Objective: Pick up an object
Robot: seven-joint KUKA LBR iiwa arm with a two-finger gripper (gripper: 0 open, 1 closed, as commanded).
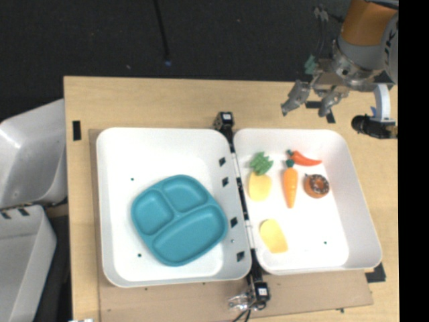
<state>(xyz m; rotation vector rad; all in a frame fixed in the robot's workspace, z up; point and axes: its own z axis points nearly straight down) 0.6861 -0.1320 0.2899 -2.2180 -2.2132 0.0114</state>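
Blue divided plate [177,219], one carrot [289,186], two yellow pieces [259,186], gripper [310,102] spread

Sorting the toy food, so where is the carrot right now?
The carrot lies in the right bin, between the yellow pineapple and the donut, below the red chili.

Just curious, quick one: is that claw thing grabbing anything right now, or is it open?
Gripper: open, holding nothing, above the bench behind the right bin.

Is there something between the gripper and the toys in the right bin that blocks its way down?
Nothing visible does. The gripper hangs above the bench behind the right bin, and the carrot, chili and donut lie uncovered.
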